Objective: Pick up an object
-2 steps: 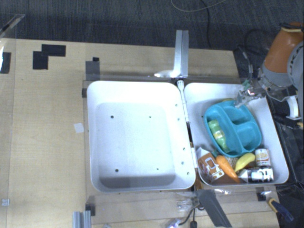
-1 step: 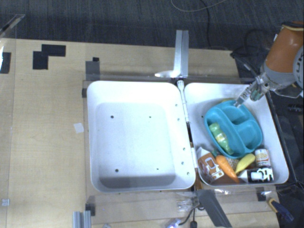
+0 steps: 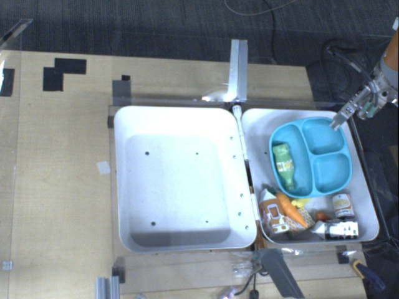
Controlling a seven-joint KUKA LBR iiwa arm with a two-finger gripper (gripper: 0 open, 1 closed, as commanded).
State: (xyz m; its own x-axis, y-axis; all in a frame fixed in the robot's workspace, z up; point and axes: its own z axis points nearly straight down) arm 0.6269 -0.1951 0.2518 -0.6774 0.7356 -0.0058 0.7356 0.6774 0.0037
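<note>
Claw (image 3: 341, 118) hangs by the blue three-part plastic plate's (image 3: 312, 167) far corner; spread or pinched, I cannot tell. Grey arm (image 3: 380, 86) slants down from the right.

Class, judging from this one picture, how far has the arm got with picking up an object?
Done: nothing looks lifted; the blue divided plate, carrot and small can all lie in the right bin. In hand: the pincer sits over the plate's far edge, with nothing seen between its tips. Left: grasping and raising an object.
</note>
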